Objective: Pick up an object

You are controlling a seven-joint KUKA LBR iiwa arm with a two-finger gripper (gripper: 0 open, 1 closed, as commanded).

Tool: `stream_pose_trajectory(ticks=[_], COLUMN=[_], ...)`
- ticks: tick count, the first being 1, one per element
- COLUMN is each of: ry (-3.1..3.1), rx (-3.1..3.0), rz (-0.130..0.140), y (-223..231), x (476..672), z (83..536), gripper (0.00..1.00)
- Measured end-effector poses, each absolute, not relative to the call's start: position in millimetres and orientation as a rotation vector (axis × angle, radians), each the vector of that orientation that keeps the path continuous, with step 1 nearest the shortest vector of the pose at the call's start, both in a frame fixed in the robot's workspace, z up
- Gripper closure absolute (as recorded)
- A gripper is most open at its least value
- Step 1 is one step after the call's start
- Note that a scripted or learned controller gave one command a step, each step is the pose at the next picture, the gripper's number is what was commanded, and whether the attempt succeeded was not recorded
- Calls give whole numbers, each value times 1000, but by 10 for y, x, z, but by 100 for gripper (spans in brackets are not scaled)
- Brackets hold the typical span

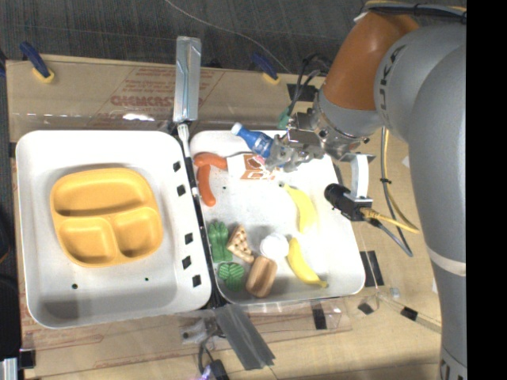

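My gripper (287, 155) hangs over the far part of the right bin (342, 244), under the grey wrist with its orange band. Just left of it lies a blue bottle (255, 139) with a white cap, and below that a small orange and white carton (255, 168). A yellow banana (303, 207) lies just in front of the gripper. A second banana (302, 263) lies near the bin's front right. Nothing can be seen held.
The right bin also holds a red sausage (206, 174), green vegetables (219, 241), a pizza slice (241, 247), a white ball (275, 246) and a brown bun (261, 275). In the left bin (32, 236) sits a yellow divided tray (105, 214). Cables trail at the right.
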State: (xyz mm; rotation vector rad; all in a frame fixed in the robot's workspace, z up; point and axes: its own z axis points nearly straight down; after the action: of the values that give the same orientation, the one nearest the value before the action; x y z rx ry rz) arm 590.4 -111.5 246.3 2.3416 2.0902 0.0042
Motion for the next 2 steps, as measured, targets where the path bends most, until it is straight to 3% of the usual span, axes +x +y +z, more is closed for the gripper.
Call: stream_pose_trajectory(ticks=[1,2], ry=[1571,1624], rx=[2729,2691], rz=[-15,-6], y=[-319,-603], x=[6094,5967], z=[1855,2150], gripper=[100,100])
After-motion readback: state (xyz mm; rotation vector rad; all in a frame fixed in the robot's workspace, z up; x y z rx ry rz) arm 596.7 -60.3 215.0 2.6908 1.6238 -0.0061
